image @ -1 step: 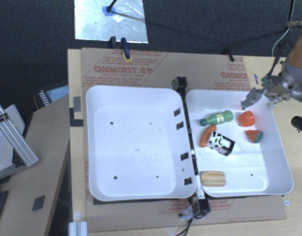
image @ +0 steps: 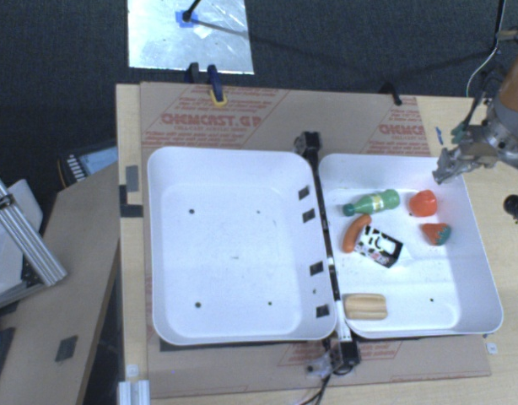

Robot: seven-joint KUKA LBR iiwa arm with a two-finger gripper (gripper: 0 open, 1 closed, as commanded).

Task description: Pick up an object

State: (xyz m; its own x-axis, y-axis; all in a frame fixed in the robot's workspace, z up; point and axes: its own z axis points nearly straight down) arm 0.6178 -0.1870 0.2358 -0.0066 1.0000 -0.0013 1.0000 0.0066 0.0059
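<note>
Lying on the left of the surface [image: 90, 226], the left bin [image: 234, 243] is a shallow white tray with a few small dark specks on its floor. Behind it, at the far edge, a blue and yellow clamp [image: 215, 87] grips the brown board [image: 234, 116] under both bins, and a shiny foil sheet [image: 190, 22] lies beyond that. A black divider strip [image: 320, 226] runs between the two bins.

Just right of it, the right bin [image: 461, 310] holds all the objects. A bun-shaped tan bread piece [image: 364, 306] lies near the bin's front left corner. Farther back, an orange sausage [image: 355, 232] lies tilted, touching or nearly touching a black and white packet [image: 380, 245]. Behind those, a green bottle [image: 373, 202] lies on its side. To the right sit a red-orange tomato-like piece [image: 423, 202] and, nearer the front, a small red and teal piece [image: 437, 234].

Above the bin's far right corner hangs the gripper [image: 449, 169], its grey tip pointing down-left, apart from every object and holding nothing. Whether its fingers are spread or closed cannot be told.
</note>
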